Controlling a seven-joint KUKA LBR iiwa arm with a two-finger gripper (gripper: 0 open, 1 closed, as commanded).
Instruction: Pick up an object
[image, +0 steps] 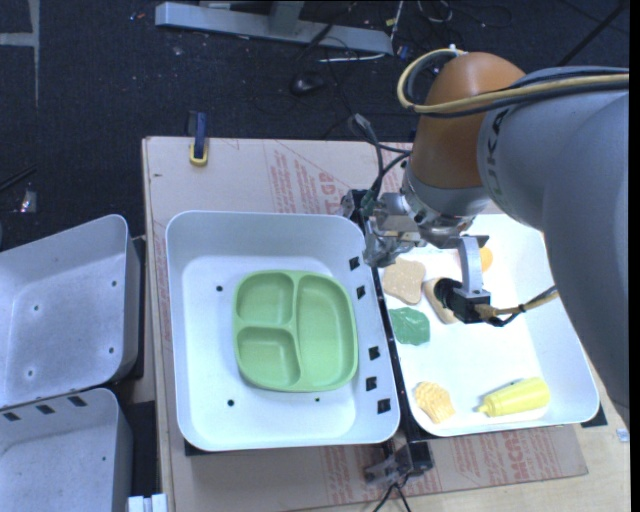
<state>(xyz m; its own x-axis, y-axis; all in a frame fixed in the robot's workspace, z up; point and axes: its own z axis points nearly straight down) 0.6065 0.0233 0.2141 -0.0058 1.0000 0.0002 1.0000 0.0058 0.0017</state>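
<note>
The right bin (560, 330) holds several small objects. A tan toast-shaped piece (405, 283) lies near its left wall, with a green lump (409, 326) just in front of it. Beside them lie a tan and dark piece (442, 300) and a small orange item (486, 258). A yellow ridged piece (433, 401) and a yellow bottle shape (514, 397) rest at the front. My gripper (428, 268) hangs low over the back left of this bin, right above the toast-shaped piece and the tan and dark piece. Nothing is visibly held.
The left bin (190, 330) carries a green divided plate (296, 330). A wall with black clips (372, 320) separates the two bins. The grey arm with its orange band (465, 95) covers the back right. Folded white panels (60, 300) lie off the bench at left.
</note>
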